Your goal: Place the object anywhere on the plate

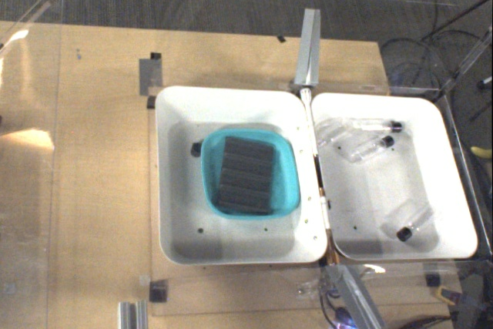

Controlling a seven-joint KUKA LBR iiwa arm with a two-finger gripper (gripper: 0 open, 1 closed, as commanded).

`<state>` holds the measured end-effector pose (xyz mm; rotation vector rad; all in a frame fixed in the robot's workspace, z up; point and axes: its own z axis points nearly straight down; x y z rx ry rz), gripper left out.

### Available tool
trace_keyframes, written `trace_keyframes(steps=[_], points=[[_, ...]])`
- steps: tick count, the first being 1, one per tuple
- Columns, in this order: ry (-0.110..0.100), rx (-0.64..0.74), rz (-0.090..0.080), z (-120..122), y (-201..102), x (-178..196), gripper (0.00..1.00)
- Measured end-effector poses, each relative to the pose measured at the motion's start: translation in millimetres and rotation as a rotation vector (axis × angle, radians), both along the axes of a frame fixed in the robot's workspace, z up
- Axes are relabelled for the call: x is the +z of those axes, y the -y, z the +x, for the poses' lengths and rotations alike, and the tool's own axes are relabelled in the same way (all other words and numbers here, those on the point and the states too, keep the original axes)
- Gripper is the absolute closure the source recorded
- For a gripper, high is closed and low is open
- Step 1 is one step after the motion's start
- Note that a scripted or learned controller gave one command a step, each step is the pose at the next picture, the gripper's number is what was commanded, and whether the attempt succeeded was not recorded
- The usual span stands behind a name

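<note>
Two white bins side by side on the wooden bench (92, 189). The arm's reach comes from the right, so the right bin (454, 189) is its near one and the left bin (173, 227) its far one. The far bin holds a teal plate (290, 173), set about mid-bin. A dark ribbed block (245, 175) lies flat on it, well inside the rim and slightly skewed. A small black item (196, 149) sits just off the plate's far edge; I can't tell what it is. The near bin holds clear vials with black caps: a loose cluster (362, 136) toward the back and a single vial (412, 226) toward the front, well apart. The gripper's state cannot be told from this view.

Judgement: if the block is the object meant, the placing step looks done, since it rests wholly on the plate and touches nothing else. What remains would be to keep clear and leave it undisturbed. If a vial is meant instead, the step in hand is still the pick. That calls for a descent into the near bin, a grasp across a round, clear body likely to roll, then a carry over the divider to bare teal beside the block.
</note>
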<state>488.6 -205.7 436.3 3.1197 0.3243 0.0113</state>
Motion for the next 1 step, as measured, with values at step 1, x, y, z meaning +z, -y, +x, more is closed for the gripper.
trace_keyframes(steps=[1], points=[[0.0,0.0,0.0,0.0,0.0,0.0,0.0]])
